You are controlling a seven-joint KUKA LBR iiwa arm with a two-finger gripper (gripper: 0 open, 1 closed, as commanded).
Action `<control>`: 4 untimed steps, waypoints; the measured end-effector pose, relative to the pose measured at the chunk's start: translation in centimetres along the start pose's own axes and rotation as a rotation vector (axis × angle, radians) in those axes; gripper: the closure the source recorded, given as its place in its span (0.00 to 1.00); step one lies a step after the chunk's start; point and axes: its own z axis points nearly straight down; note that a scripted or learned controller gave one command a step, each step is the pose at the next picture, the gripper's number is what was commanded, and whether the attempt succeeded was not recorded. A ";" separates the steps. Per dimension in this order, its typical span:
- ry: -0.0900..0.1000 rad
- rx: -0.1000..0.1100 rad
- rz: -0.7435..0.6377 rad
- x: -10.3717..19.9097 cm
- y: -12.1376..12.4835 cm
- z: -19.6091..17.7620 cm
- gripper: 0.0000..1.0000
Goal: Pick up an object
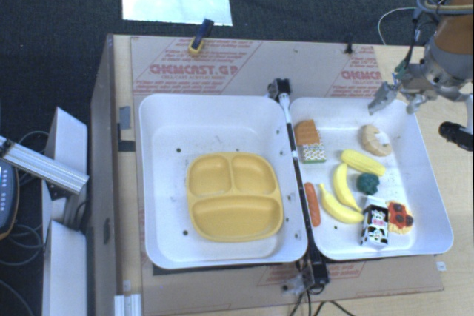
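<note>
Yellow tray (pixel 234 197) in left bin (pixel 159 159); toy foods in right bin (pixel 433 222); gripper (pixel 395 101) spread, empty

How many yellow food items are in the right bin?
2: a corn cob near the middle, and a banana below it, beside the carrot. None looks hidden.

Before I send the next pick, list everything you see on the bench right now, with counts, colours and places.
Shallow white plastic bins: two, side by side on the bench.
Yellow divided plastic tray: one, left bin.
Brown toy bread loaf: one, right bin, upper left.
Tan toy croissant: one, right bin, upper right.
Yellow toy corn cob: one, right bin, middle.
Yellow toy bananas: two, right bin, middle.
Green toy broccoli: one, beside the bananas.
Orange toy carrot: one, right bin, left edge.
Black-and-white toy milk carton: one, right bin, bottom.
Orange spotted toy slice: one, beside the carton.
Grey claw: one, open, over the right bin's top edge.
</note>
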 end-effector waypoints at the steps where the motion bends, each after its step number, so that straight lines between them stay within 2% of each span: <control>1: 0.002 0.004 0.001 4.7 -4.7 10.7 0.00; 2: 0.001 0.002 0.002 7.2 -8.9 11.4 0.00; 3: 0.001 -0.001 0.001 7.2 -8.8 10.3 1.00; 4: 0.001 -0.003 -0.001 13.0 -8.9 -4.0 1.00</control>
